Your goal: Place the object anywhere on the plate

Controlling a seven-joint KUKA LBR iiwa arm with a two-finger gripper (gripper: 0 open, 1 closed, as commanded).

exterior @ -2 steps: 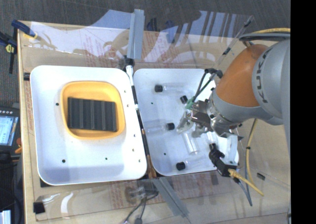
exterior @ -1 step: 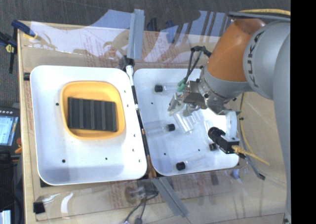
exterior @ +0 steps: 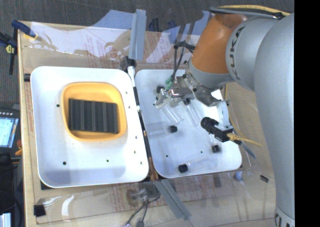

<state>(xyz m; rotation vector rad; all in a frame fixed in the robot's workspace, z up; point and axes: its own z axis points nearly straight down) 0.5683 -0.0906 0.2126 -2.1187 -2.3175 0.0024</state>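
A yellow plate (exterior: 114, 92) lies in the left bin (exterior: 50, 161), and a dark ridged block (exterior: 95, 116) rests in its middle. Three small black pieces lie in the right bin (exterior: 150, 83): one near the centre (exterior: 172, 129), one at the front (exterior: 183, 168) and one toward the right (exterior: 215, 148). My gripper (exterior: 167, 96) hangs low over the back half of the right bin, just behind the centre piece. Nothing can be seen held in it.
The arm's grey and orange body (exterior: 225, 51) covers the right bin's back right corner. A grey metal bar (exterior: 136, 36) stands behind the gap between the bins. Patterned paper lines the bench around them.
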